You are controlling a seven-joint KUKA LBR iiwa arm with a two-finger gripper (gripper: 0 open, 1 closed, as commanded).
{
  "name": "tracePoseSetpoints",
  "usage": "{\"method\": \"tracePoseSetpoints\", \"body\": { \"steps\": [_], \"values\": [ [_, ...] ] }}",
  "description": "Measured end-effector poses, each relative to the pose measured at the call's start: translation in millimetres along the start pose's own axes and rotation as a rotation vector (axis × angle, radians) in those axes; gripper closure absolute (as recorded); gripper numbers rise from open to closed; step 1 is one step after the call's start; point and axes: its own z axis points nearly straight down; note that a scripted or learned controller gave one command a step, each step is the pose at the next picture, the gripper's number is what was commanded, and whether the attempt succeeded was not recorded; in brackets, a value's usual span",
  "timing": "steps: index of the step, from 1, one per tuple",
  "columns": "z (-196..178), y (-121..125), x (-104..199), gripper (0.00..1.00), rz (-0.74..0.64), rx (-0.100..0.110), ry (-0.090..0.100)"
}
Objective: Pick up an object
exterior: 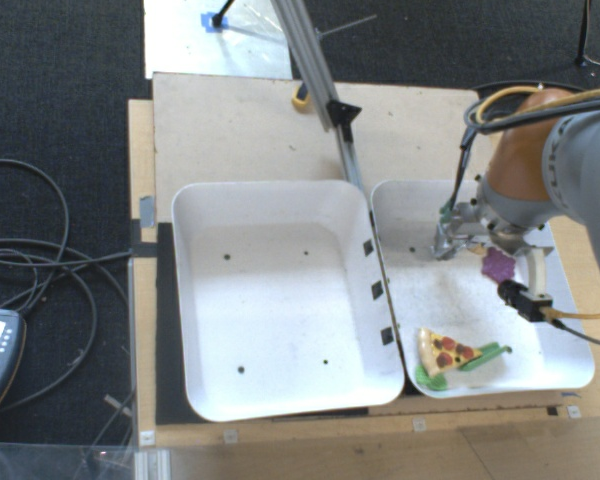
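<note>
My gripper point(450, 240) hangs low over the back part of the right bin point(570, 368), below the grey arm with its orange band point(520, 158). A small purple object point(498, 264) lies just to the gripper's right, partly under the wrist hardware; I cannot tell whether anything touches it. A toy pizza slice point(444, 349) lies at the bin's front, with a green piece point(482, 357) leaning beside it on its right.
The left bin point(195, 203) sits next to the right one, with a shared divider wall point(378, 288) between them. A slanted metal pole point(310, 48) crosses the back of the bench. Cables lie on the floor at the left.
</note>
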Motion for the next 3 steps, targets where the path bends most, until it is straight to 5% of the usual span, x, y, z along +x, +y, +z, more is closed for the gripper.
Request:
{"method": "tracePoseSetpoints", "body": {
  "steps": [3],
  "values": [
    [-151.6,15.7,-9.9,1.00,-0.006,-0.005,-0.003]
  ]
}}
